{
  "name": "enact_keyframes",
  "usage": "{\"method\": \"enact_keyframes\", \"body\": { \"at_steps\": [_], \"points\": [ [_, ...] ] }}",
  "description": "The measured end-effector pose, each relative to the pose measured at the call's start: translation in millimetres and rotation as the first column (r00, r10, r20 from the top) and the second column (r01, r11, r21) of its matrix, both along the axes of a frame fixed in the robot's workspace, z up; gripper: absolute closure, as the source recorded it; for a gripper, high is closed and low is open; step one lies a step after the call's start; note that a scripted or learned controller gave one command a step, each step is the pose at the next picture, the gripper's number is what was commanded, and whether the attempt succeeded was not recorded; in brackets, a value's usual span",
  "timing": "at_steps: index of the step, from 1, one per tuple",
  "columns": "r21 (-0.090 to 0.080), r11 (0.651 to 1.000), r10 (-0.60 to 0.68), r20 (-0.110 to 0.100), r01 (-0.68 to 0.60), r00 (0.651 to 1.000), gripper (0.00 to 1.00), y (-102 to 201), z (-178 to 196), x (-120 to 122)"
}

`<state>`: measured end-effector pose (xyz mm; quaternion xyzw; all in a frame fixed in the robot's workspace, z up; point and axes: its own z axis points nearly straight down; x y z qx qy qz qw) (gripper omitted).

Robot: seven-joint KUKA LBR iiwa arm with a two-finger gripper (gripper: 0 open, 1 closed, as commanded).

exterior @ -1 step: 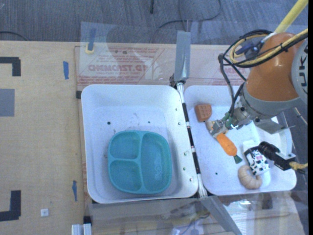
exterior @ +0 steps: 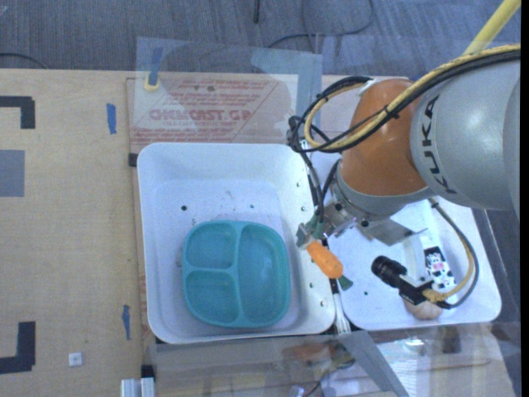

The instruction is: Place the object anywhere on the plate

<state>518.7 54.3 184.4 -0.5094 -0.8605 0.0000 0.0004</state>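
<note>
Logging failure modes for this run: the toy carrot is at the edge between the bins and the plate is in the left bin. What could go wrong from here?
1. The toy carrot lies across the rims where the bins meet, beside the gripper. A grip on it cannot be confirmed, so a lift may come up empty.
2. Released early, it could land on the left bin floor, short of the teal divided plate.

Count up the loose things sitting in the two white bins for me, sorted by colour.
Teal: 1, the plate
Orange: 1, the carrot
Black and white: 1, a small toy
Tan: 1, a rounded lump
Total: 4
</note>
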Motion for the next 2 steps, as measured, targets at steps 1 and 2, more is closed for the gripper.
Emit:
{"method": "enact_keyframes", "body": {
  "at_steps": [1, 2],
  "points": [
    [0.000, 0.997, 0.079, 0.003, -0.079, 0.997, 1.00, 88.1, -11.5, 5.8],
    [0.000, 0.997, 0.078, 0.003, -0.078, 0.997, 0.00, 87.9, -11.4, 5.9]
  ]
}}
